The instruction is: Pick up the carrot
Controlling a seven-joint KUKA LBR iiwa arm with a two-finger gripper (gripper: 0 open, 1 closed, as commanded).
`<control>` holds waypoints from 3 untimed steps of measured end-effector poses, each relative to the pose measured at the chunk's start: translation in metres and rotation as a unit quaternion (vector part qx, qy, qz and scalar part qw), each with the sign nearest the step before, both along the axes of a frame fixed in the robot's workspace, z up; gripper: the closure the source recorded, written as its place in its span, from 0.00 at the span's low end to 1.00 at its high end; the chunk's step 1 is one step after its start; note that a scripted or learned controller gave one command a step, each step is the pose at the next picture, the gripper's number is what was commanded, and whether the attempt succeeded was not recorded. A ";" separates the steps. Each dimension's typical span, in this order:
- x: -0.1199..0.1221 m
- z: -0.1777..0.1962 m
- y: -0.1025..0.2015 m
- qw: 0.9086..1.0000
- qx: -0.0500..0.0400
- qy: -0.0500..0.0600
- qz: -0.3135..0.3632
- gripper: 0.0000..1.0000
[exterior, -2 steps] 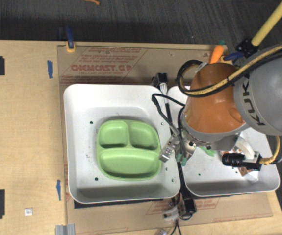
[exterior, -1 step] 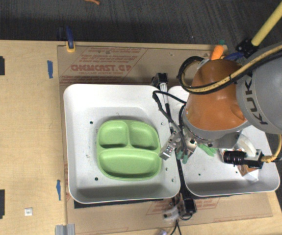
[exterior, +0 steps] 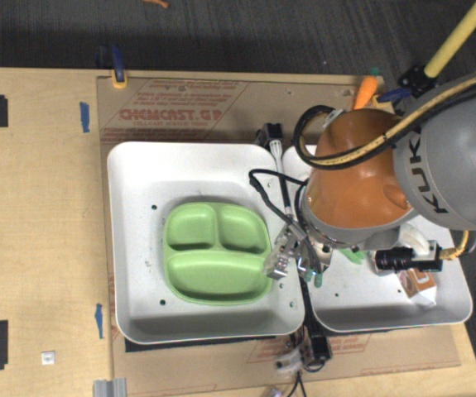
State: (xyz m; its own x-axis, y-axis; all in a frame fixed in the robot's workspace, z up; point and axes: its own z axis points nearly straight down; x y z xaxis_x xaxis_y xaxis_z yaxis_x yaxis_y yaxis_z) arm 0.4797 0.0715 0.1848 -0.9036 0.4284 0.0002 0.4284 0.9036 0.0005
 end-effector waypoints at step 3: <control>0.032 0.045 -0.001 0.981 0.000 -0.003 0.195 1.00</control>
State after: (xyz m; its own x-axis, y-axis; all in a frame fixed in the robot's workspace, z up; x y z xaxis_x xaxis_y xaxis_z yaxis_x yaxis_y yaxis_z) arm 0.5117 0.0706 0.2297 -0.9987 0.0505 -0.0058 0.0505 0.9987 0.0014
